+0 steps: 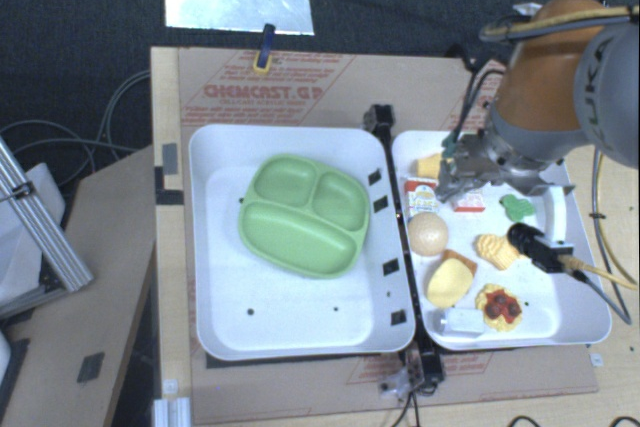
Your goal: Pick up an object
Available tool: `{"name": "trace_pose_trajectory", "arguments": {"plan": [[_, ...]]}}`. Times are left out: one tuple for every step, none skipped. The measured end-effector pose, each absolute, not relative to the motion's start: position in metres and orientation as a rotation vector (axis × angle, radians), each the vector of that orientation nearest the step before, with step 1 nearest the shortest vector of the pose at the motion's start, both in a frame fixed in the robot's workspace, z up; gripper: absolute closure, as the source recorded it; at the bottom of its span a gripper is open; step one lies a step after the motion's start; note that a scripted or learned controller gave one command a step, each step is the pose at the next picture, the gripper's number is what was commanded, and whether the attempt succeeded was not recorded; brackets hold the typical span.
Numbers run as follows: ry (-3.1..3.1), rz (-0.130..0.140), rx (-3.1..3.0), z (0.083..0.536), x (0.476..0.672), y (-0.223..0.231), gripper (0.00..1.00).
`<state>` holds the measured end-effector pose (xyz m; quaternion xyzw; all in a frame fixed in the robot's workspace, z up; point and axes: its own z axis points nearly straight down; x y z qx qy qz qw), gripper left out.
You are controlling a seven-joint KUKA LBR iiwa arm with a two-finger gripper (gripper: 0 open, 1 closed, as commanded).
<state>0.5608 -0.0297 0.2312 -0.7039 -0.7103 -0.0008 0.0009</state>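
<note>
Pincer [462,177] is down in the right bin [580,320], over the far-left corner by a packet [420,198]; can't tell its state. Same bin has a tan ball [428,234], yellow pear [449,283], pizza toy [500,306], green bit [518,208]. Left bin [215,315] just holds a green divided plate [304,214].

Cardboard sheet [270,90] under the bins: red print, large word reads roughly "GHEMCAST" plus further characters; smaller lines above and below illegible.
Red-and-white packet [418,192] in right bin: printed, too small to read.
Arm housing [610,95]: dark letters at the frame edge, cut off, unreadable.
</note>
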Motion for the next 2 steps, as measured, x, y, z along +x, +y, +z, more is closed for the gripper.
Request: {"name": "trace_pose_trajectory", "arguments": {"plan": [[-2.227,0.002,-2.210,0.2141,0.5222,0.0066,1.00],[-2.229,-0.003,-2.216,0.2163,0.5296,0.0060,1.00]]}}
